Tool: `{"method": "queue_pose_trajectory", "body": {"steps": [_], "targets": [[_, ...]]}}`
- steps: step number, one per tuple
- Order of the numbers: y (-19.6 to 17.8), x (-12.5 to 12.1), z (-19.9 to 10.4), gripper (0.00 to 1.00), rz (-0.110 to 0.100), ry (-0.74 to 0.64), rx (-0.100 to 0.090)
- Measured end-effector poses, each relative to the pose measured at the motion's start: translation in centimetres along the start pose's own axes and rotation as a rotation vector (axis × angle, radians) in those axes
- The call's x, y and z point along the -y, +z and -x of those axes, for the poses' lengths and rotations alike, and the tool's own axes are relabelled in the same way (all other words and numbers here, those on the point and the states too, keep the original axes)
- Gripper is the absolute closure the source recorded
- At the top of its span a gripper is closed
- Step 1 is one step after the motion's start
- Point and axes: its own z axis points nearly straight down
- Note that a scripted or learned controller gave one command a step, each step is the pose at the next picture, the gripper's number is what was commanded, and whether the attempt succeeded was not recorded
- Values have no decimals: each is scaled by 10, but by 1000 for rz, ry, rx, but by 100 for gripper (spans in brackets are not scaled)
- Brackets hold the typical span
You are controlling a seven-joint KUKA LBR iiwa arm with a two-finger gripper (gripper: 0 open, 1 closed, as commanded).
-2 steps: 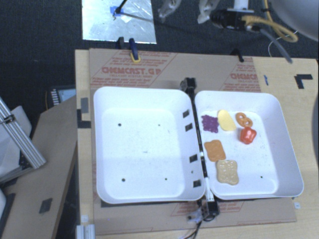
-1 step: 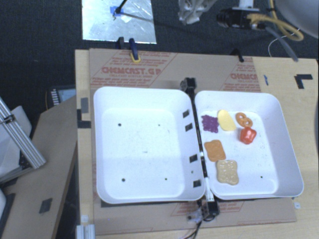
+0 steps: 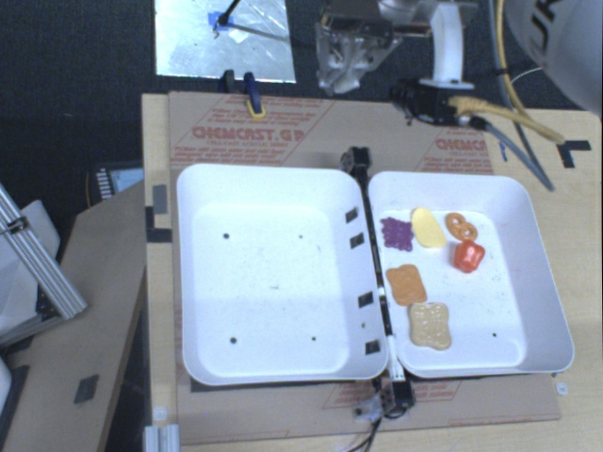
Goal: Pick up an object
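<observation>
My gripper (image 3: pixel 341 69) hangs high above the back edge of the bench, behind the two bins, with nothing seen between its fingers. The right bin (image 3: pixel 537 281) holds several small items: purple grapes (image 3: pixel 398 234), a pale yellow piece (image 3: pixel 428 227), a pretzel (image 3: pixel 461 224), a red pepper (image 3: pixel 468 255), an orange toast-like slab (image 3: pixel 406 284) and a beige cracker (image 3: pixel 431 325). All lie in the bin's left and middle part, well below and to the right of the gripper.
The left bin (image 3: pixel 198 281) sits beside the right one, joined along a black-clipped divider (image 3: pixel 369 252). A shiny metal sheet (image 3: pixel 223 24) lies behind the bench. Cables (image 3: pixel 509 125) run across the back right corner.
</observation>
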Motion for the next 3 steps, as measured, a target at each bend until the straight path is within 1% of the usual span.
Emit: {"method": "queue_pose_trajectory", "body": {"steps": [1,2,3], "targets": [[-11,59,-39,100,-2,-2,0],[-10,57,-36,0,-2,5,2],[-10,57,-36,0,-2,5,2]]}}
